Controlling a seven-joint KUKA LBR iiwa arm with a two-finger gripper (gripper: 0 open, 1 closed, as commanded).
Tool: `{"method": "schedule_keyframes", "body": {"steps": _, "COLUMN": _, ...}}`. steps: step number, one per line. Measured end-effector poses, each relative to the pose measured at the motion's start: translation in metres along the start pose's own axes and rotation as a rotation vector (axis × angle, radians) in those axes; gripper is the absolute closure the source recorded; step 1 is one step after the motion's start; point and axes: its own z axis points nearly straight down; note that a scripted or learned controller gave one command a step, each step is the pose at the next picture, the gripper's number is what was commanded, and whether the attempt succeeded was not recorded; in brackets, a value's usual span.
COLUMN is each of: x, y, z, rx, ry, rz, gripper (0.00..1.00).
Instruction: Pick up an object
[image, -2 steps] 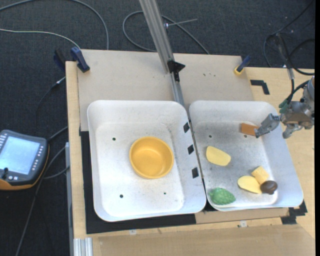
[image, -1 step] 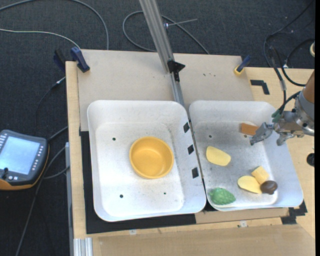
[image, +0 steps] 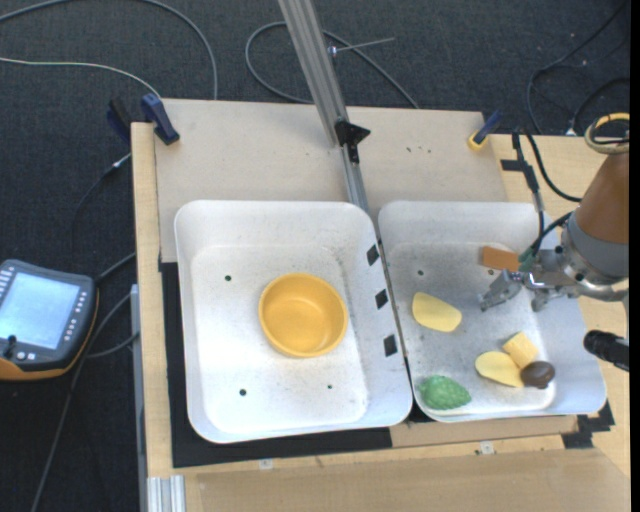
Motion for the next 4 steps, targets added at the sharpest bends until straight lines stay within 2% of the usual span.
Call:
{"method": "schedule_keyframes", "body": {"steps": 1, "x": -0.005, "y": -0.009, "z": 0.056, "rx": 0.0, "ry": 0.0, "rz": 0.001, "gripper": 0.0}}
{"method": "schedule_keyframes", "body": {"steps": 2, "x": -0.005, "y": -0.007, "z": 0.043, "rx": -0.006, "ry": -0.001, "rz": 0.0, "gripper": 1.0}}
{"method": "schedule_keyframes", "body": {"steps": 3, "x": -0.003, "y": -0.003, "z": 0.001, "rx": -0.009, "ry": -0.002, "rz": 0.0, "gripper": 1.0}}
{"method": "schedule_keyframes", "body": {"steps": 4, "x": 0.0, "y": 0.001, "z": -0.062, "rx": -0.011, "ry": -0.003, "rz": -0.001, "gripper": 1.0}}
